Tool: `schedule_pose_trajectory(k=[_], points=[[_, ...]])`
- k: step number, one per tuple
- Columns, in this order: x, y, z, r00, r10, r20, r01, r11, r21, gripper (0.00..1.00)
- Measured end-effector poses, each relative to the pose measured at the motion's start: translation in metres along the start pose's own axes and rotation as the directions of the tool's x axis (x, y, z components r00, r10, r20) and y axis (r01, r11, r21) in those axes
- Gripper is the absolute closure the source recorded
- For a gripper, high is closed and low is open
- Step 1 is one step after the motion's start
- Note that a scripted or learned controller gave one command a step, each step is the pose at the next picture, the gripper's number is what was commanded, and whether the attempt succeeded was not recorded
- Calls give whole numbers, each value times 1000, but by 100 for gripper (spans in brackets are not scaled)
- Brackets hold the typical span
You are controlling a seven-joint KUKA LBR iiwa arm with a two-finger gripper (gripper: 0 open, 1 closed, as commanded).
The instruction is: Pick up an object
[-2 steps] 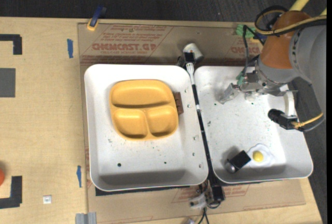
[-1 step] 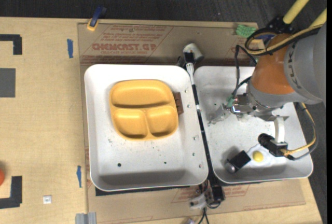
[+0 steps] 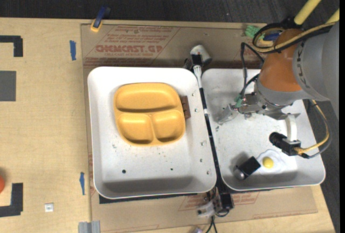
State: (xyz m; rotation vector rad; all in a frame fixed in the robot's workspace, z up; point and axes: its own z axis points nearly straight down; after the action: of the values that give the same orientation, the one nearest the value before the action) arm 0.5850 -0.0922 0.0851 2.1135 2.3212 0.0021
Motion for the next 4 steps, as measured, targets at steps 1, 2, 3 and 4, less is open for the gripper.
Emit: schedule_pose_trajectory(k=[1, 2, 3, 4], points=[[-3, -54, 0, 991, 132, -1, -132, 991, 3, 0], [-9, 5, 0, 1000, 30, 0, -30, 1000, 1, 0], [-9, 6, -11, 1000, 31, -1, -31, 1000, -3, 100], [-9, 5, -10, 1000, 31, -1, -31, 1000, -3, 0]])
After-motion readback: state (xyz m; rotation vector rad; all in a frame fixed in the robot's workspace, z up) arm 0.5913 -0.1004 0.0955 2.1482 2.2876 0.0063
